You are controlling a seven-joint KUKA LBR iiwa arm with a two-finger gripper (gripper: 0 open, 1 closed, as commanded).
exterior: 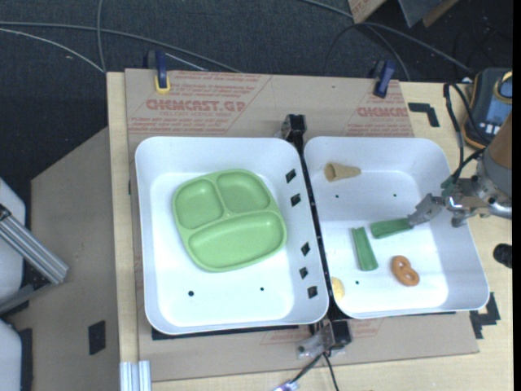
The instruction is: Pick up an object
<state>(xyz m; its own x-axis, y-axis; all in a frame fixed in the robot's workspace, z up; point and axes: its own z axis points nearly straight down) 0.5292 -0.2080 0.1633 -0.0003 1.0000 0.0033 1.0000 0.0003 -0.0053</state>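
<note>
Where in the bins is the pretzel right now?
In the camera view, the pretzel lies in the right bin, near its front right corner, just right of the upright green stick.

The right bin (pixel 456 296) is cluttered low: two green sticks (pixel 364 248) and a pretzel (pixel 404 270) lie near together; its upper middle floor lies open beside the cone (pixel 342 171).
</note>
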